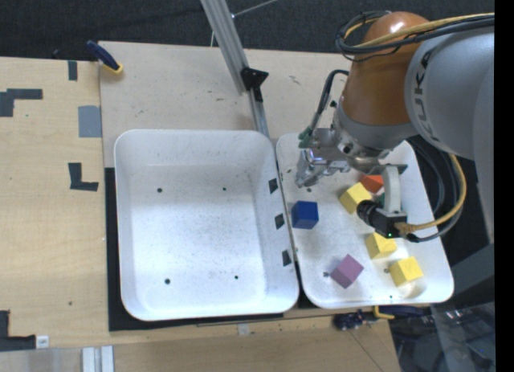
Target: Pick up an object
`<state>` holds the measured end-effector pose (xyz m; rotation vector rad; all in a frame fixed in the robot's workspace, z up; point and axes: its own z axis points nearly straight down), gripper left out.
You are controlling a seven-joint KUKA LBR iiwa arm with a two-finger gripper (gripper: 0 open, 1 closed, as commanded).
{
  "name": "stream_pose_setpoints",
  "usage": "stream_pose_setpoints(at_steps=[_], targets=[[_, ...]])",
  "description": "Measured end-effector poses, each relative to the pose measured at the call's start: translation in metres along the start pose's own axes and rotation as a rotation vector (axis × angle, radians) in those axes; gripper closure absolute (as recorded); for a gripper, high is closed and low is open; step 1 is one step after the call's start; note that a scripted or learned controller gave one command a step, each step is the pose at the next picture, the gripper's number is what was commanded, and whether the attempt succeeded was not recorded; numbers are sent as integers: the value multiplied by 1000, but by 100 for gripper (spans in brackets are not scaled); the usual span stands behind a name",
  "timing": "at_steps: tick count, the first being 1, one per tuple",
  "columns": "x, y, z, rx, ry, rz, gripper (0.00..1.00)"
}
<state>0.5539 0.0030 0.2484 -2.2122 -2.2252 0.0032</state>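
Note:
Several small blocks lie in the right bin (430, 278): a blue cube (304, 214), a purple block (347, 271), and yellow blocks (354, 198) (381, 244) (405, 270). An orange block (372, 182) peeks out under the wrist. My gripper (311, 171) hangs over the far left part of this bin, just above and slightly beyond the blue cube. Nothing shows between its fingers.
The left bin (128, 202) sits beside the right one, sharing a raised divider edge. A slanted metal pole (225, 29) crosses above the bins. A blue and yellow clamp (104, 55) lies at the bench's far left. Cables loop by the arm's right side.

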Motion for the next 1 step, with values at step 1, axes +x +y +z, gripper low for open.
stream_pose_setpoints(at_steps=[1], targets=[[62,0,4,-1,0,-2,100]])
